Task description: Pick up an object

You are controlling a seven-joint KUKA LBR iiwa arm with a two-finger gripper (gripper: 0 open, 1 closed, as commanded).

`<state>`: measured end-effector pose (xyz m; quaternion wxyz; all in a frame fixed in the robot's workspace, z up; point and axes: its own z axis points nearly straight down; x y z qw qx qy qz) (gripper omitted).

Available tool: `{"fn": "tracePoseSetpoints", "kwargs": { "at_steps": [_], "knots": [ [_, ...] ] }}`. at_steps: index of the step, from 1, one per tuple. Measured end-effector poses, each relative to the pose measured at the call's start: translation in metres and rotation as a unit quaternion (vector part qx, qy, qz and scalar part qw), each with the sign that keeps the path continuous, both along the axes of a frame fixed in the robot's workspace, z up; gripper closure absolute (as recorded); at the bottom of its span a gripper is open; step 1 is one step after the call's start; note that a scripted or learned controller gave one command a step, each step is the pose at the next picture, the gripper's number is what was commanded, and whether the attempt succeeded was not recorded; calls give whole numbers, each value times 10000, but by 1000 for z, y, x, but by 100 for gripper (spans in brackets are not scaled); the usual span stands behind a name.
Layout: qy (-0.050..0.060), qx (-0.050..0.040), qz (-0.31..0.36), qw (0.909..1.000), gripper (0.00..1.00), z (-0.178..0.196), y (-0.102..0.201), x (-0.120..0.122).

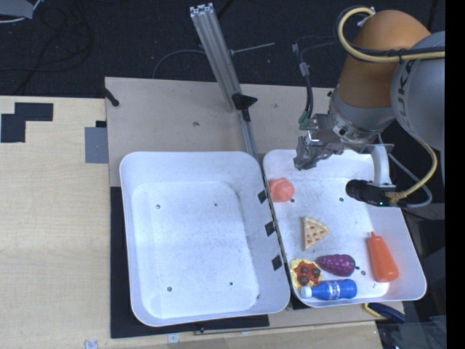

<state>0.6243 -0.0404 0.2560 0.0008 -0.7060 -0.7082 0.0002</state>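
Note:
My gripper (305, 158) hangs over the far edge of the right bin (407, 257), with nothing visible between its fingers. A round salmon-pink object (281, 190) lies just below and left of it, near the bin's left wall. Further toward the front lie a pizza slice (314, 233), a purple bunch of grapes (336, 264), an orange bottle-shaped object (381, 257), a blue bottle (331, 290) and a small round yellow-and-red item (305, 272).
The left bin (192, 235) sits beside the right one, joined by black clips (270, 227). A slanted metal rail (221, 57) rises behind the bins. A black cable connector (367, 192) hangs over the right bin's far right side.

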Motion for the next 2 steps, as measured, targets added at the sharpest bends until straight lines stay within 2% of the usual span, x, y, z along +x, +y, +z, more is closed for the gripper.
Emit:
{"fn": "tracePoseSetpoints", "kwargs": {
  "at_steps": [1, 2],
  "knots": [
    [3, -1, -1, 10000, 100, -18, 51, 14],
    [-7, -5, -1, 10000, 100, -13, 99, 30]
  ]
}}
